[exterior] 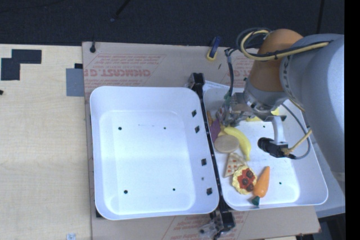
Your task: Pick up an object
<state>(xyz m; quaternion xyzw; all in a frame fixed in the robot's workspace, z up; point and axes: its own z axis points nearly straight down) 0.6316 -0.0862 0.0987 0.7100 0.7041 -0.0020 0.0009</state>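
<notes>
My gripper (227,116) hangs low over the upper left part of the right bin (298,191). Just below it lie a yellow banana (241,140) and a tan round disc (226,144). A purple piece (215,130) lies along the bin's left wall beside the gripper. Toward the front of the bin are a tan triangular wedge (232,164), a pizza slice (244,179) and an orange carrot (262,180). The view is too cluttered around the gripper's tip to tell whether anything is between it.
The left bin (146,208) sits right beside the right one, with a black divider (207,143) between them. The arm's grey body (320,93) covers the right bin's far right side. Both bins rest on a cardboard sheet (140,67).
</notes>
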